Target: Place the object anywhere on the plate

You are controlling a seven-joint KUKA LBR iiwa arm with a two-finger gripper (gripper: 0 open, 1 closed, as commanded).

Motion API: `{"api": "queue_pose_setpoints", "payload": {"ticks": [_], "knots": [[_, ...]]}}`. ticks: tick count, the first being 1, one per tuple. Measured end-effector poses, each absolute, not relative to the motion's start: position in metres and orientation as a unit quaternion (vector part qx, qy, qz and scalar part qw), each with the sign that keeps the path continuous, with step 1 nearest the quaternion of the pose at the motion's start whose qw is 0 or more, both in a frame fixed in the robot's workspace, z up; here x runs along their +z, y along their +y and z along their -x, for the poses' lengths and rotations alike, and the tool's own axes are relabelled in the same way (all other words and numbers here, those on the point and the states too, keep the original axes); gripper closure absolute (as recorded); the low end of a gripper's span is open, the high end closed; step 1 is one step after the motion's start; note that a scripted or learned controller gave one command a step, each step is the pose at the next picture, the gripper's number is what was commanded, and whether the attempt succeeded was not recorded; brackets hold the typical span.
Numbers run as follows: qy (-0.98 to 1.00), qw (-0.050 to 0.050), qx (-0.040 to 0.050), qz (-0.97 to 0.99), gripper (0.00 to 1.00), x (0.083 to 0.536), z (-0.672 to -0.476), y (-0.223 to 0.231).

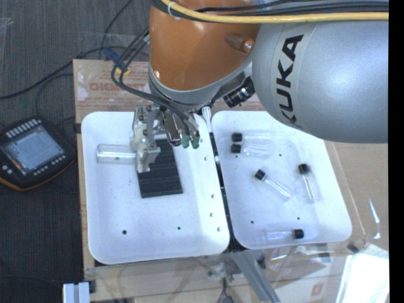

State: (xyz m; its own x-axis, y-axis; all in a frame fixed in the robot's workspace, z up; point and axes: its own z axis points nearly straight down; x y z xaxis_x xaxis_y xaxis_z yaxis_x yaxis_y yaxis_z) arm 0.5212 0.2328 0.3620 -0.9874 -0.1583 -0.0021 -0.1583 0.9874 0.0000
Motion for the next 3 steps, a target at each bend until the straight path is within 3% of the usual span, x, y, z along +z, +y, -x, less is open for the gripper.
{"api": "queue_pose_setpoints", "payload": {"ticks": [1,2,3], "knots": [[0.988,0.0,0.0,0.155,1.0,0.329,-0.491,0.233],[0.974,0.0,0.0002,0.226,1.0,0.227,-0.588,0.222],[0.944,0.002,0.0015,0.329,1.0,0.265,-0.669,0.234]]}}
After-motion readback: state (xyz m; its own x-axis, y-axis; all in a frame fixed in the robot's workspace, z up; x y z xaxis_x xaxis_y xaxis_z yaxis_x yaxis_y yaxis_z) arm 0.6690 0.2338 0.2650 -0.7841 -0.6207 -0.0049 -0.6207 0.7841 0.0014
